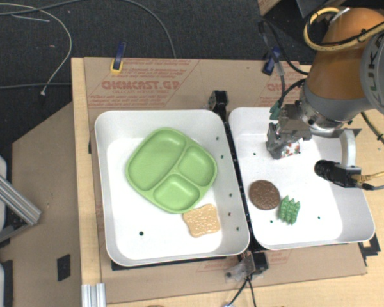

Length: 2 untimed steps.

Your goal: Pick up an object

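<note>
My gripper (283, 147) hangs low over the upper middle of the right bin (352, 226), its grey fingers pointing down at the floor of the bin. A small red and white bit shows right beside the fingertips, too small to name. Below the gripper lie a round brown cookie (265, 194) and a green spiky toy (288, 209), side by side near the bin's front. In the left bin (109, 171) rests a green divided plate (172, 169), with a tan cracker-like square (201, 220) at its lower right edge.
A black cylindrical part with a cable (336, 172) sticks out over the right side of the right bin. Black clamps (217, 100) hold the bins along the divider. Blue clips (120, 54) pin the cardboard sheet beneath.
</note>
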Each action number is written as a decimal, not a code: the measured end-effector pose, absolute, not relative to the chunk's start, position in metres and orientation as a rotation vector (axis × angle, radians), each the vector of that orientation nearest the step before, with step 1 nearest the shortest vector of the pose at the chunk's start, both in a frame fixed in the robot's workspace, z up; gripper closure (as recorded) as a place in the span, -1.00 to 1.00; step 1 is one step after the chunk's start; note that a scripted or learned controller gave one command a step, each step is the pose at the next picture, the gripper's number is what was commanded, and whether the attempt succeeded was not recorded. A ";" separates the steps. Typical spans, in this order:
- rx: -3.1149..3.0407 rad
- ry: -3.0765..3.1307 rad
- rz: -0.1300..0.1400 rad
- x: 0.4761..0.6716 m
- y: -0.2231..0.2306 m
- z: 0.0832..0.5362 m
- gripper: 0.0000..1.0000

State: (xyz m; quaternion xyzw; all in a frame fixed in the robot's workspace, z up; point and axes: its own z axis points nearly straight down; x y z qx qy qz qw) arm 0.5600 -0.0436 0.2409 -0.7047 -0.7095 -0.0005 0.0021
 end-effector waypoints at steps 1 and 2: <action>-2.211 -2.224 0.002 0.549 0.007 0.227 1.00; -2.210 -2.224 0.002 0.529 0.061 0.218 1.00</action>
